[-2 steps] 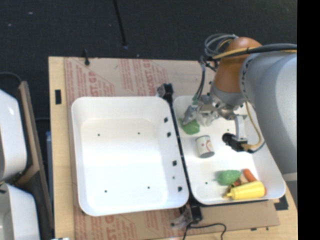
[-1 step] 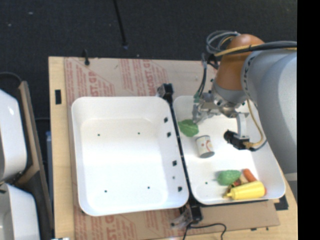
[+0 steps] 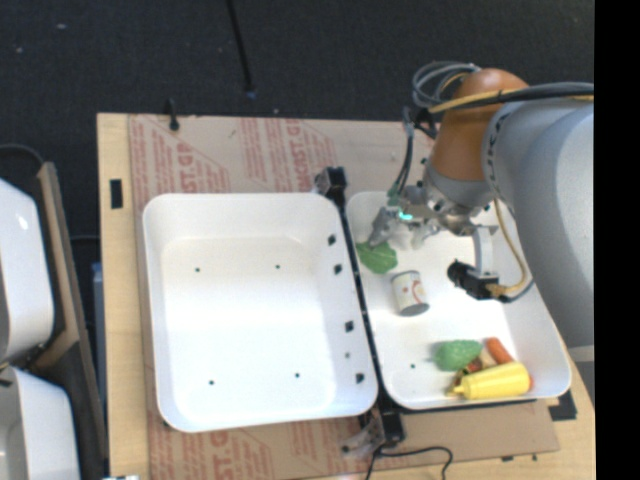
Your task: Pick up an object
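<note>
Hovering fingers [image 3: 385,236] over green leafy piece [image 3: 378,259] at right bin's [image 3: 535,328] 10 o'clock corner, touching or just above; I cannot tell finger spread. I judge it light, soft, floppy: pinch across middle, not thin edge. White cup [image 3: 408,293] lies near, at its 4 o'clock.
</note>
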Controlling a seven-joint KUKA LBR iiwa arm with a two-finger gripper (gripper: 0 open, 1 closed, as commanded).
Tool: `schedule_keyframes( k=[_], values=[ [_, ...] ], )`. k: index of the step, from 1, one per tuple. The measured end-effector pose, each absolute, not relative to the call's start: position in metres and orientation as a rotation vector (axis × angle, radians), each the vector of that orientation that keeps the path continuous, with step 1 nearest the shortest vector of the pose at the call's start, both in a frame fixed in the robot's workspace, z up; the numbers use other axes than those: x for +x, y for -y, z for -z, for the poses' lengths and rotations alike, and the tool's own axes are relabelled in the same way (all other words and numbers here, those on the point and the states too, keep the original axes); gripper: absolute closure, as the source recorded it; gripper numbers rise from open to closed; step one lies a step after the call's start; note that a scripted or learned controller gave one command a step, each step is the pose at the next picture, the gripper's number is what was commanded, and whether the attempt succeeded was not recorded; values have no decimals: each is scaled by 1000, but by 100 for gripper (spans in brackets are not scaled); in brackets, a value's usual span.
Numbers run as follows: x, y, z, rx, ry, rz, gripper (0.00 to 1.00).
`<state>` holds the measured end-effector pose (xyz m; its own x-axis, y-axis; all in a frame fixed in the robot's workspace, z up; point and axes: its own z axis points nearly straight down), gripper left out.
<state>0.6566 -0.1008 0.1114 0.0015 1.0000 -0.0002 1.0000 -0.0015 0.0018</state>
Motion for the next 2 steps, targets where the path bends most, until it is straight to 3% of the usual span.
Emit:
schedule_keyframes(
  k=[1, 2],
  values=[
    [640, 102, -100, 2222, -2221, 1, 0],
    [643, 96, -101, 2222, -2221, -1, 0]
  ],
)
